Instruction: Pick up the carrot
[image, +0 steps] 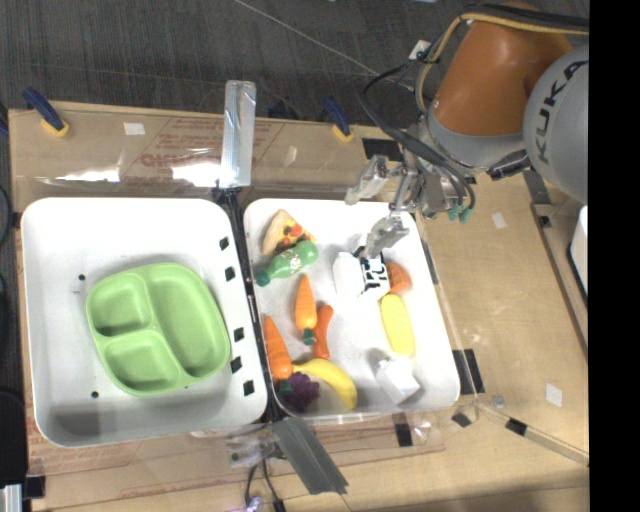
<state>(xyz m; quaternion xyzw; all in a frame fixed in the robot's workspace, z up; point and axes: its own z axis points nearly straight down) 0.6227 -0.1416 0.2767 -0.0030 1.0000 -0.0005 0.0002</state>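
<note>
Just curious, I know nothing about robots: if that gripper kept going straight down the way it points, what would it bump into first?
Probably the white item with a black-and-white label, right under the gripper in the right bin. Depth is hard to judge.

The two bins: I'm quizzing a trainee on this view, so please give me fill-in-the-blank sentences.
1. The green divided plate lies in the ____ bin.
2. The plate has ____ compartments.
3. The banana lies in the ____ bin, near the front wall.
4. The gripper hangs over the ____ bin.

Missing words: left; three; right; right
</note>
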